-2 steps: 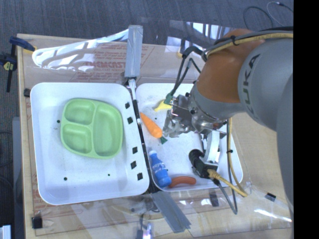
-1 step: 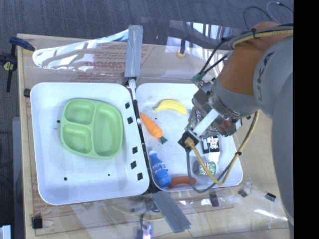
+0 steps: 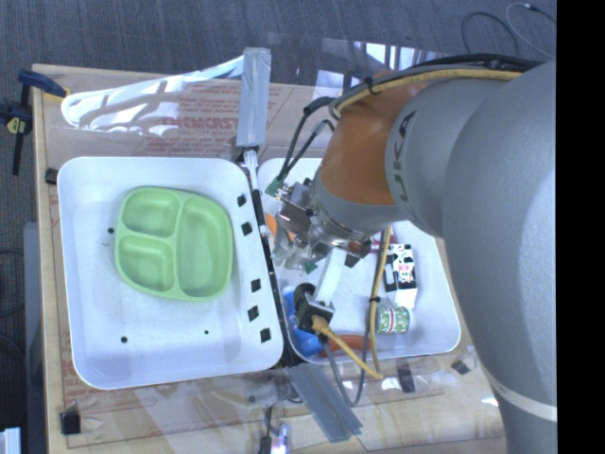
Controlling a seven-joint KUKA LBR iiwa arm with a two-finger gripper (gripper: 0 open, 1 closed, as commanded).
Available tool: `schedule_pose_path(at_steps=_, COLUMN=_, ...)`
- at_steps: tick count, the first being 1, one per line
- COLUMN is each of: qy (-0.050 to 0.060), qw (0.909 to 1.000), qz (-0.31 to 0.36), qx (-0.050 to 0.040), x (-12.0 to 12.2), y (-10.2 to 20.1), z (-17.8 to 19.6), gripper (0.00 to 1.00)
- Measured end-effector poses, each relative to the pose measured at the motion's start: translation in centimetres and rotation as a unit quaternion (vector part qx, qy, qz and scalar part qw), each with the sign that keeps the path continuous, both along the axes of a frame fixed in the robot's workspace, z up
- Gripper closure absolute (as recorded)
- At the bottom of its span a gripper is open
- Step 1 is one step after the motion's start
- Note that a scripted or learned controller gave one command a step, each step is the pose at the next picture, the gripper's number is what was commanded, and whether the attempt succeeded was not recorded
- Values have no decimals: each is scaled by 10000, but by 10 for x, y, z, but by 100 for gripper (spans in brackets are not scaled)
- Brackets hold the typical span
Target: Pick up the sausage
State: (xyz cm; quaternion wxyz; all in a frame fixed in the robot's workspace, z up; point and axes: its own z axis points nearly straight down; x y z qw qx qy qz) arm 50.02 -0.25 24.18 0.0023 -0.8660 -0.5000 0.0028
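Reaching into the right bin (image 3: 437, 334), the gripper (image 3: 295, 244) hangs among clutter, its grip state impossible to tell.

Left bin (image 3: 85, 282): white plastic, smooth, faint sheen. Tray (image 3: 175, 244) in it: pale green plastic, matt, smooth. Right bin (image 3: 437, 324): same white plastic. Arm (image 3: 492, 187): grey casing, smooth, satin; orange band (image 3: 364, 159) slightly glossy. Cables (image 3: 354, 353): yellow and black, rubbery look. Bench (image 3: 132, 112): cardboard-like brown sheet under clear glossy film. Floor (image 3: 142, 17): dark, ribbed, cloth-like texture.
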Motion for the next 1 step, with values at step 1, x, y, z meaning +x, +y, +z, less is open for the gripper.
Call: schedule_pose_path(at_steps=1, qy=-9, qw=10000, qz=16, qx=-4, x=-24, y=-16, z=-17, gripper=100)
